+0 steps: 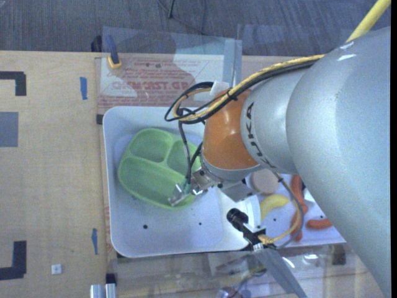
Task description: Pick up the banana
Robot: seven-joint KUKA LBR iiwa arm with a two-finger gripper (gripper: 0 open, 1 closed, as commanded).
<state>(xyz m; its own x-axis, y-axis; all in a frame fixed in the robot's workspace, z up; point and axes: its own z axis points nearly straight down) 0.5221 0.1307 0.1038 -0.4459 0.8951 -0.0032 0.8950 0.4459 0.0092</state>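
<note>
The claw (182, 194) is down in the left bin (124, 228), its metal tip sitting right at the near edge of the green tray (149, 166). The arm hides too much of it, so how the claw is set cannot be told, and nothing can be seen gripped in it. Whether the tip touches the tray's rim or sits just above it is hard to call from this angle.

The tray is a divided one, lying flat in the upper half of the left bin, with bare white floor below it. Just above the claw comes the orange band (226, 138), and behind that the big grey arm (329, 123) sweeps in from the right, covering most of the right bin (310, 231). Black and yellow cables (205, 107) loop around the wrist.

The banana (273, 205) is over in the right bin, peeking out yellow from under the arm, well apart from the claw. Just beside it lie a pale round thing (265, 182) and a long orange-red piece (300, 194), with another orange-red piece (319, 224) near the bin's lower edge.
</note>
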